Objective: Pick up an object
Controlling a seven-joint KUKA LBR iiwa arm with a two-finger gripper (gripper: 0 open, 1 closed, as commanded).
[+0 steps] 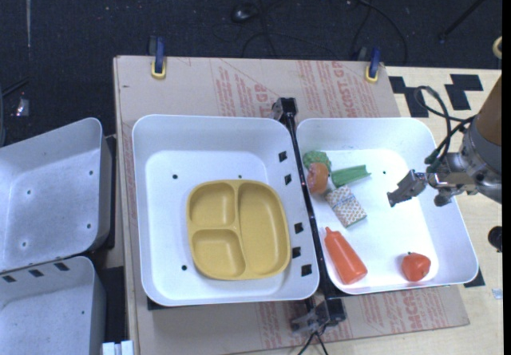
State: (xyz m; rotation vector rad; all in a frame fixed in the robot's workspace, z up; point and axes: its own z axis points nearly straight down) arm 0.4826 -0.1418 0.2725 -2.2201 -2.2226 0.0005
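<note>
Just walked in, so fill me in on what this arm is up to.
The arm's gripper hangs over the right bin, near its right side, with nothing between its fingers, which look spread apart. That bin holds an orange bottle-shaped toy, a red pepper-like toy, a small patterned block, and a carrot-like toy with green pieces. None of them is touched. The left bin holds a yellow divided plate. No pick has happened yet.

I see a yellow divided plate in the left bin. Two yellow clamps pin the board surface; dark cables trail across the floor behind.
</note>
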